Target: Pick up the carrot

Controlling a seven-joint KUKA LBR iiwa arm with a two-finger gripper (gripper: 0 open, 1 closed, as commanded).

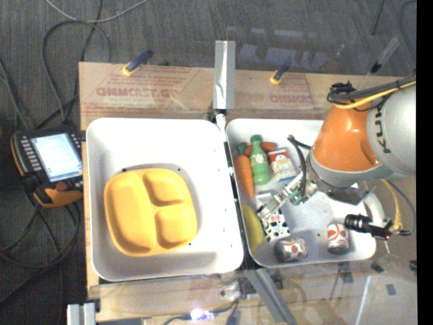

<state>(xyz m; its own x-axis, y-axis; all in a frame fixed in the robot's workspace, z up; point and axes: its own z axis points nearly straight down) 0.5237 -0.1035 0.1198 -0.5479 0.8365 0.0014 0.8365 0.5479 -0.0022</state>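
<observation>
— Where is the carrot (244, 173)?
— Along the right bin's (352, 256) left wall, beside the green bottle (260, 160), above a banana (253, 225).
— And the gripper (272, 205)?
— It hovers just right of the carrot; whether the jaws are spread cannot be told.

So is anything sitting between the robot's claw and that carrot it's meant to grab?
Nothing lies directly between them. The gripper hangs over the right bin, just right of the carrot's lower end. The carrot is crowded, though: a green bottle lies against its right side and a banana just below its tip.
</observation>
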